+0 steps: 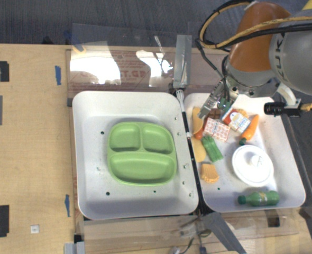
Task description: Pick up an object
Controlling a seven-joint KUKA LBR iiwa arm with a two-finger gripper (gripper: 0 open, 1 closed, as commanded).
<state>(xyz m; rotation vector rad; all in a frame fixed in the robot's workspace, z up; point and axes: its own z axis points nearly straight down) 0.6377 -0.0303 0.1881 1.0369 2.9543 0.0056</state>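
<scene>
Two white bins: left bin [87,115], right bin [288,168]. One green divided plate [143,152], three compartments, in left bin. In right bin: one white round lid [252,164]; one green bottle [258,198]; one green bar-shaped item [212,148]; one carrot [250,127]; one red-and-white patterned packet [217,129]; one orange-white carton [236,119]; one small tan piece [209,173]. Other tan items by bin's left wall too jumbled to count. One arm, one gripper [215,102].

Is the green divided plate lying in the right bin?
No, the green divided plate lies in the left bin, while the right bin holds the small items.
</scene>
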